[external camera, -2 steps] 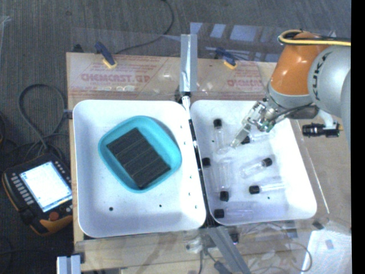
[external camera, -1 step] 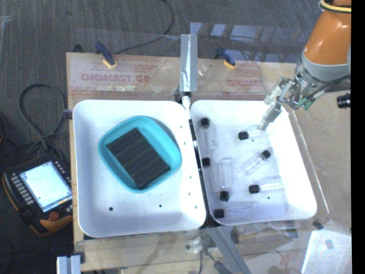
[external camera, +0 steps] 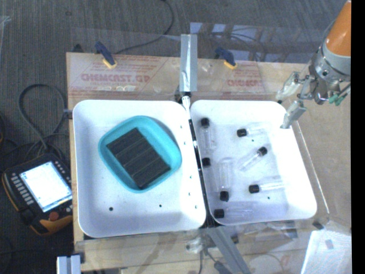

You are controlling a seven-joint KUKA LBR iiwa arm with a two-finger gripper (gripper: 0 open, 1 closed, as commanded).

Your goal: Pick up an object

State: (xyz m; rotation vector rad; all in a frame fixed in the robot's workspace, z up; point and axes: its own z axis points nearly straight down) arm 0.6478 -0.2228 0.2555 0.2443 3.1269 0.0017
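Hovering over the right bin's (external camera: 308, 170) far right corner, the gripper (external camera: 290, 104) spreads its pale fingers apart, holding nothing. Clear, black-capped plastic vials (external camera: 254, 157) lie scattered on that bin's smooth white floor.

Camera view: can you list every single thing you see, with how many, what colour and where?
White bins: two, side by side on the bench.
Blue tray: one, in the left bin.
Ridged pad: one, black, lying in the blue tray.
Vials: about seven, clear with black caps, scattered in the right bin.
Clamps: two, blue and yellow, on the bench's far edge.
Handheld screen unit: one, black and orange, left of the bench.
Cable: one, black, on the floor at left.
Arm: one, grey and orange, upper right.
Tool: one, above the right bin's far right corner.
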